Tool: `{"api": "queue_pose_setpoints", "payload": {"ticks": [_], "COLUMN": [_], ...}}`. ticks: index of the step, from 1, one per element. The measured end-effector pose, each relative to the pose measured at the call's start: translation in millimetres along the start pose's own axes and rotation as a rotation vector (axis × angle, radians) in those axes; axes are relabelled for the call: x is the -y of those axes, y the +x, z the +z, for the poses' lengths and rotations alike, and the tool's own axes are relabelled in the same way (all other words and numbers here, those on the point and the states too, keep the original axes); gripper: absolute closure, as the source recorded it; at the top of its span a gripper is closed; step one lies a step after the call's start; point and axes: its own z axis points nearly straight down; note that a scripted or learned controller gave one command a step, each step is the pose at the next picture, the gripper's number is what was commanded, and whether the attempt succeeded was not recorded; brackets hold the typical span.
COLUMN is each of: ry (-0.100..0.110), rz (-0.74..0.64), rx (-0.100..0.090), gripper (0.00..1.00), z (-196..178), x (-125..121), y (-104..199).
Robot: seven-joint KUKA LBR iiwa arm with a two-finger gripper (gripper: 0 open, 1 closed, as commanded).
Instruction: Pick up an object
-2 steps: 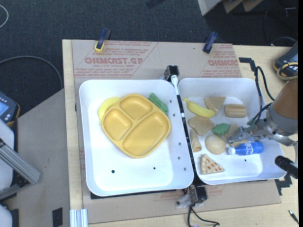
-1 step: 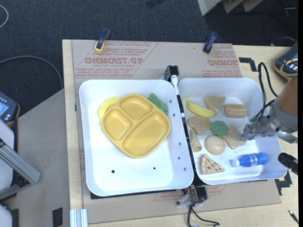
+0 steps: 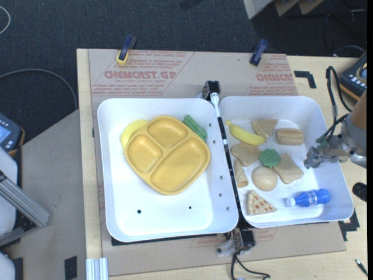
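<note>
Cardboard-covered bench (image 3: 175,69) bears two white bins (image 3: 116,156), dark carpet (image 3: 58,16) around.

arm (image 3: 360,118): grey rounded body, blurred at the frame edge | gripper (image 3: 317,154): dull grey metal head, darker blocky parts just behind the tip | cable (image 3: 333,98): thin, black, looping up above the head | finer markings and screws too blurred to read

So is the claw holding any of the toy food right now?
No, nothing is between its fingers. The claw hangs over the right bin near its right wall, beside the tan bread piece and above the blue bottle.
</note>
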Motion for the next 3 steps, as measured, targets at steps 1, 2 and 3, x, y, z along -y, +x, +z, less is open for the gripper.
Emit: {"api": "queue_pose_setpoints", "payload": {"ticks": [1,2,3], "ry": [-0.003,0.0,0.008], "rz": [0.0,0.0,-0.004], "rx": [0.001,0.0,-0.006], "gripper": [1.0,1.0,1.0], "z": [-57,-81,-74], "x": [-12,-13,-1], "y": [-3,-3,49]}}
